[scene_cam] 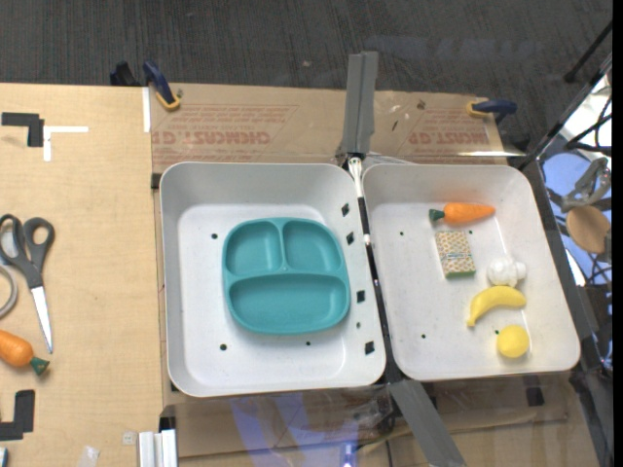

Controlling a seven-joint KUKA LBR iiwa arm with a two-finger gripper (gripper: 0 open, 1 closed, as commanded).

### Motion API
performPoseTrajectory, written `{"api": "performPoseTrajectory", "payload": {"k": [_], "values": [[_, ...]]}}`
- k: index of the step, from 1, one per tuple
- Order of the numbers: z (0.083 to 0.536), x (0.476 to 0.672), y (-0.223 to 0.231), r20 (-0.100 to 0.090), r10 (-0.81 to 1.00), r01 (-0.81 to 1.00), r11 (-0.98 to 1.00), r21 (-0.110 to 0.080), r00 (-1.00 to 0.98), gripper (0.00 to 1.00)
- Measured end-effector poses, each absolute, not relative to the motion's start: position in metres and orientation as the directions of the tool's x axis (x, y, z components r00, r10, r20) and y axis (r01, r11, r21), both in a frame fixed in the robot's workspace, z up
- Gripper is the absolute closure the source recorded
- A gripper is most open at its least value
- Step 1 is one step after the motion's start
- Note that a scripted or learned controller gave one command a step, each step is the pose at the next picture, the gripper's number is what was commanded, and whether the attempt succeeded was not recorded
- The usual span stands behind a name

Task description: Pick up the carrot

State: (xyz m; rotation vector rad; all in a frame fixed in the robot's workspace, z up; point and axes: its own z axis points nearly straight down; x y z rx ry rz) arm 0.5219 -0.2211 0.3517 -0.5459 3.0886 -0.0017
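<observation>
Closest to where I stand, at the near end of the right bin [409, 358], sits a yellow lemon [513, 341]. Just beyond it is a banana [494, 303], curved and lying flat. A small white lumpy thing [504, 271] is just past the banana, close to it; I can't make out what it is. A speckled rectangular packet [455, 253] lies beside that, nearer the bin's middle.

The carrot [465, 213] lies at the far end of this bin, flat on the floor, with its green stub pointing toward the divider between the bins. Its near side is just beside the top of the packet, and nothing is lying on it.

The left bin [185, 261] holds a teal divided plate [286, 274], roughly centred.

Out on the wooden bench [88, 202] to the left lie a pair of scissors [29, 261] and a second carrot [18, 350] near the edge. Both are well apart from the bins.
</observation>
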Motion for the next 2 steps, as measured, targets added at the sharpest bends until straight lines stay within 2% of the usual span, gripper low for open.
{"api": "performPoseTrajectory", "payload": {"k": [1, 2], "values": [[0.264, 0.504, -0.221, -0.002, -0.622, -0.622, 0.783, 0.0, -0.783, 1.0], [0.385, 0.526, -0.221, -0.004, -0.804, -0.804, 0.595, -0.003, -0.595, 1.0]]}}
